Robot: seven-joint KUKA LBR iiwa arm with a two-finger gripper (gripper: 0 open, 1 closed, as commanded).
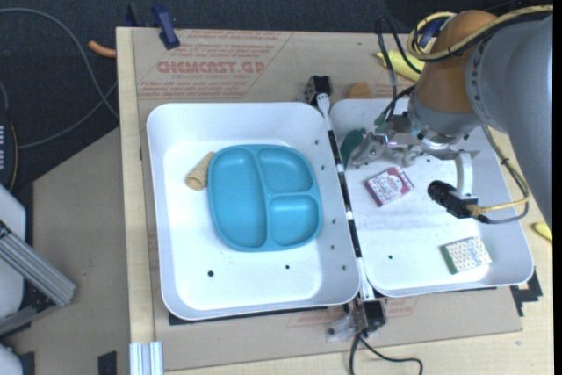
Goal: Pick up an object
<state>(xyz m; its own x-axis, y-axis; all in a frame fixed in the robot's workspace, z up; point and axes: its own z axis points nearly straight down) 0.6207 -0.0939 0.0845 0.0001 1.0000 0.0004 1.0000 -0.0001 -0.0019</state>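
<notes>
Hovering over right bin (413, 263) upper-left, jaws just beside green object (354, 139); opening can't be told. Red-white packet (389, 185) near; blue divided plate (263, 193) in left bin (263, 281).

Left bin, centre: a blue three-compartment plastic plate (263, 196) takes up most of the shallow white left bin (246, 281).
Left bin, far-left: a small tan cone-shaped piece (199, 171) lies just beside the plate's rim.
Left bin, near strip: bare floor, open from above.
Right bin, far half: the grey arm with orange band (465, 75) and its gripper (386, 145) overhang the white right bin (413, 250); a dark green item (354, 140) lies beside the gripper.
Right bin, middle: a red-and-white flat packet (389, 185).
Right bin, near-right corner: a pale checkered block (465, 254).
Right bin, near-left: bare floor.
</notes>
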